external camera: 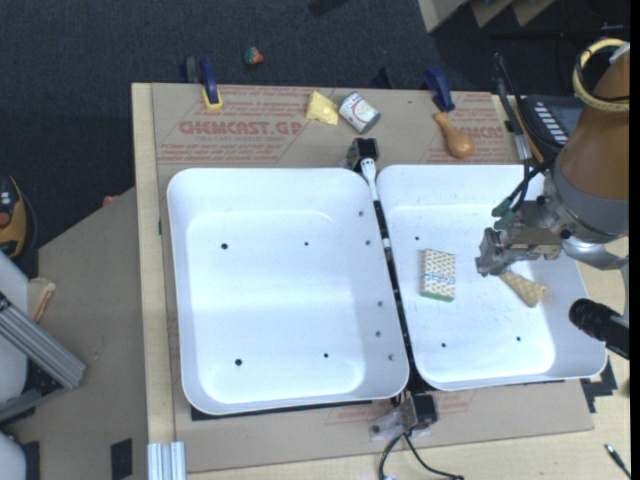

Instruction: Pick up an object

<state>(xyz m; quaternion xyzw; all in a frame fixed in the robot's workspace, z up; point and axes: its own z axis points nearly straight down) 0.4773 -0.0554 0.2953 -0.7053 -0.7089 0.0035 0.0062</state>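
A small patterned box (438, 274), beige with a green edge, lies flat in the right bin (470, 353) near its left side. A tan wedge-shaped piece (525, 288) lies further right in the same bin. My gripper (492, 259) hangs over the right bin, just above and left of the tan piece and to the right of the box. The arm's grey wrist and orange band rise behind it on the right.
The left bin (280, 288) lies beside the right one. On the board behind the bins lie a yellow chunk (322, 109), a small white box (359, 112), an orange-brown pear shape (456, 138) and blue clamps (209, 80).
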